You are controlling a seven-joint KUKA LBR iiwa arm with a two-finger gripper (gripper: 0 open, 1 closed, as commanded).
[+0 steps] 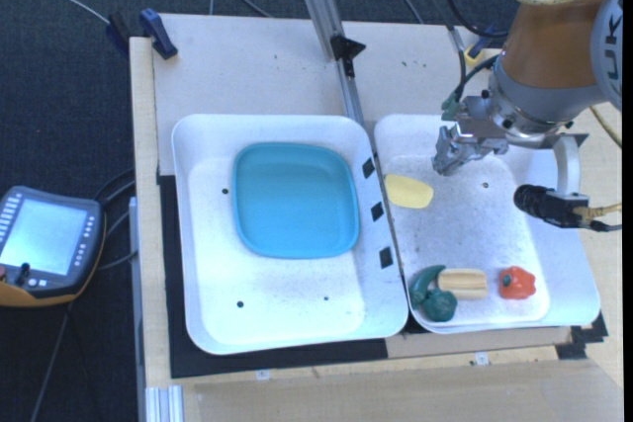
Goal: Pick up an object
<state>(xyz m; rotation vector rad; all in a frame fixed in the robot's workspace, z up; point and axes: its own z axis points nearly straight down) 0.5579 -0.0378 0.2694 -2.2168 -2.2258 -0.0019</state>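
Gripper hangs low over the right bin; I cannot tell its state. Just beside it lies the yellow piece, apart from the 3 toys at the near wall. Looks light, smooth, maybe slippery: pinch across its narrow width.

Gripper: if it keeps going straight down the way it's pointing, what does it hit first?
Likely the bare floor of the right bin. The gripper points down right of the yellow piece; depth is unclear, so it might clip that.
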